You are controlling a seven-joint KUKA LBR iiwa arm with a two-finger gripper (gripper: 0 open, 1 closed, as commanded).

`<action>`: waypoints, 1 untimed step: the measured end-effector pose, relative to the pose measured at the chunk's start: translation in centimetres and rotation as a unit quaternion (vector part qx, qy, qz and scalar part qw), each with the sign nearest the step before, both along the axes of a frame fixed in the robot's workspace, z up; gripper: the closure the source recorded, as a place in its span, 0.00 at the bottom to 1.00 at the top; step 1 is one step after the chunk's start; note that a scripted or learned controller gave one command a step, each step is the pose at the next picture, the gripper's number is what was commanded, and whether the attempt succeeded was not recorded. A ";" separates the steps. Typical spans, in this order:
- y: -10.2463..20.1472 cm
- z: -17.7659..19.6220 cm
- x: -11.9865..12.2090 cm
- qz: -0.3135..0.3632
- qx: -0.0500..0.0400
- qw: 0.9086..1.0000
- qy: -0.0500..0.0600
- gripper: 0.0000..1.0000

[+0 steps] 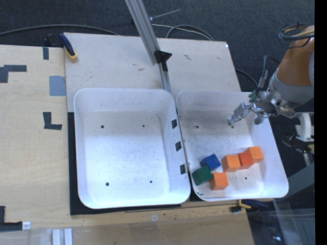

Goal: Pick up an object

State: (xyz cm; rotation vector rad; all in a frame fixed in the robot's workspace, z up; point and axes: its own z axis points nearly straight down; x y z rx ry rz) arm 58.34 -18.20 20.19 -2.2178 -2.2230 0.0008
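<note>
The robot's metal two-finger hand (240, 116) hangs at the right of the frame, over the upper part of the right shallow white plastic bin (265, 188). Its fingers look slightly parted with nothing between them, though they are small and somewhat blurred.

The things to pick are small cubes clustered in the lower part of that bin, well apart from the hand: a blue cube (210, 162), a dark green cube (202, 175) touching it near the bin's left wall, an orange cube (219, 180) just beside the green one, and a row of orange cubes (243, 158) further right, pressed against one another.

The main risk, as I judge it, is the crowding. Fingers coming down on one cube could land on its neighbour, push the cluster apart, or catch two at once. The green cube sits close to the wall, leaving little room for a finger. The smooth, hard-looking faces may slip if gripped off-centre.

The left white bin (82, 152) lies alongside on the tabletop (30, 152).
</note>
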 end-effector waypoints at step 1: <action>7.6 -6.4 -5.7 0.001 0.003 1.000 0.006 0.00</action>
